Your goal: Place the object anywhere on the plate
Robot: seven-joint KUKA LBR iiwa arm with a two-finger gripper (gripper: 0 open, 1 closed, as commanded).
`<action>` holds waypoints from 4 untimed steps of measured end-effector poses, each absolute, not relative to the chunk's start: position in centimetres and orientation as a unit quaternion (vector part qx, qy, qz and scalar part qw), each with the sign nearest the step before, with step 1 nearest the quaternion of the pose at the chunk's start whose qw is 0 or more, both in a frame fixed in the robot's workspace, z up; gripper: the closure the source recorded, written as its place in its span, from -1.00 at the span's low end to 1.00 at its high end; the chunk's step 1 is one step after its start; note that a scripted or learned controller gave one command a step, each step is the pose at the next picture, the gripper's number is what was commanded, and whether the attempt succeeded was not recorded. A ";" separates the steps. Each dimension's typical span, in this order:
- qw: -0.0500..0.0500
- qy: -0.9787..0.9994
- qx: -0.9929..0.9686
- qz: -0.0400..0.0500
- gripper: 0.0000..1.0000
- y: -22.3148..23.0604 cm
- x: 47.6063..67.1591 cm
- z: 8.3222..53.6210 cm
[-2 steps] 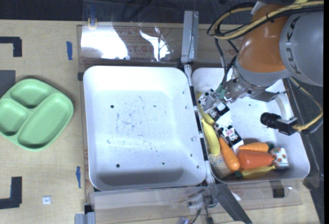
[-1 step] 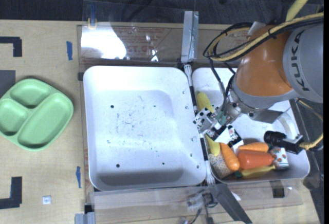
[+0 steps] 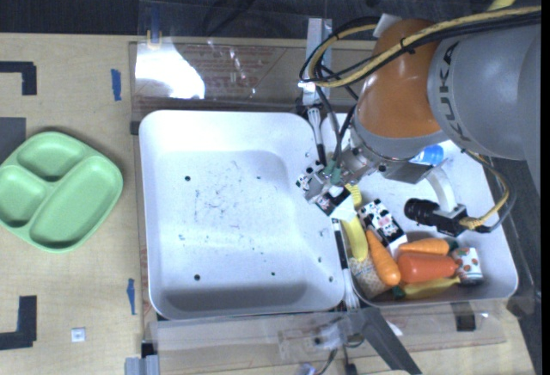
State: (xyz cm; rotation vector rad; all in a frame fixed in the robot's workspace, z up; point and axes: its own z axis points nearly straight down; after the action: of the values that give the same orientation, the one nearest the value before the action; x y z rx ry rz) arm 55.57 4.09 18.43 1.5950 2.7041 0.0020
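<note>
Meanwhile, the tool (image 3: 331,191) is hovering at the right bin's (image 3: 503,274) left rim.
Its grip I cannot tell; the plate (image 3: 58,190) is lying at the table's (image 3: 69,89) left edge.

Two bins side by side on table (image 3: 69,72). Plate (image 3: 57,190) lay left of left bin (image 3: 232,210), apart. Toys heaped in right bin (image 3: 503,270): carrot (image 3: 381,258) beside cow (image 3: 380,221). Arm (image 3: 447,89) above right bin.

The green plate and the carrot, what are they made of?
The green plate looks like matte plastic: smooth, even colour, moulded compartments with rounded edges. The carrot seems a toy, likely plastic or rubber, judging by its uniform orange skin; I can't tell which.
</note>
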 end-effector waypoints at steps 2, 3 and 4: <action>0.001 0.836 0.548 0.001 -1.00 7.7 57.2 18.5; 0.002 0.882 0.471 0.001 -1.00 5.8 57.9 18.6; 0.002 0.861 0.508 0.001 -1.00 6.7 64.7 18.5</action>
State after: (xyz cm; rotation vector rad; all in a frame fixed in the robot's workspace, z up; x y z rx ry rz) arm 64.68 6.75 18.53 1.5948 2.7029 0.0027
